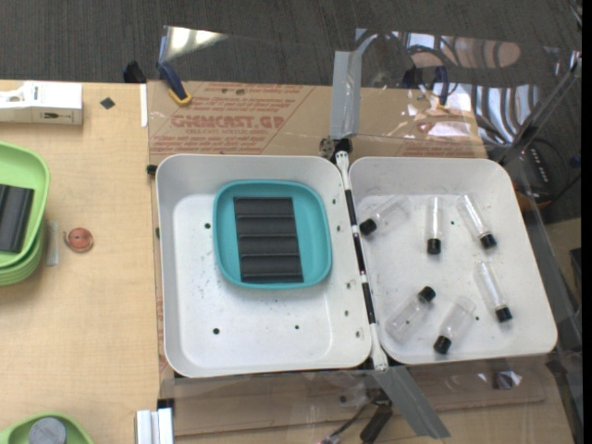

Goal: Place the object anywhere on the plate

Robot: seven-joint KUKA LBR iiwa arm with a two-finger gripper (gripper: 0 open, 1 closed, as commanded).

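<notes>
1. Six small clear tubes w/ black caps, all lying flat in the right bin. None on the plate yet, so the task looks unstarted.
2. Plate: teal, rounded square, in the left bin toward its far edge; a dark ribbed insert fills its centre.
3. Tube positions in the right bin:
   - near left edge
   - far-middle
   - toward far right corner
   - right edge
   - near-middle, two close together and
4. Gripper: open or closed, can't tell.
5. Step in hand (judged): pick one tube.
   - Best candidate prob. the far-middle one, since it lies apart from its neighbours and from the bin walls.
   - Close across the narrow body, not lengthwise; glassy round stock will likely roll or squirt out if pinched off-centre.
   - Avoid the near-middle pair: the tubes are too close to each other.
6. Carry over the divider between the bins, then release low over the ribbed insert; the grooves should stop rolling.
</notes>
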